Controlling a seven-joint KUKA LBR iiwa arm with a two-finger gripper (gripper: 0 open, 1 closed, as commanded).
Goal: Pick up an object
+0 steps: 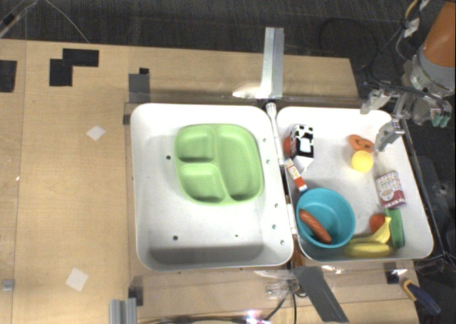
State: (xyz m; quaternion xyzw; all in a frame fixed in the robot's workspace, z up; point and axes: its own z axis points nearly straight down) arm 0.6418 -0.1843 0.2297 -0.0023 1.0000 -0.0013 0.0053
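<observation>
The right bin (pixel 335 173) holds several small objects. A yellow ball (pixel 362 162) lies next to an orange piece (pixel 360 143). A black-and-white box (pixel 304 141) stands by the bin's left wall. A blue bowl (pixel 335 208) holds a red sausage (pixel 314 226). A banana (pixel 369 248), a green item (pixel 396 230) and a small red-and-white packet (pixel 390 189) lie along the right side. My gripper (pixel 379 122) hangs over the bin's far right corner, open, just right of the orange piece, with nothing between its fingers.
The left bin (pixel 153 194) carries a green divided plate (pixel 217 162). A red-and-white tube (pixel 295 175) lies against the wall between the bins. A metal post (pixel 273 63) stands behind the bins. Cables hang near the arm (pixel 436 52) at the right.
</observation>
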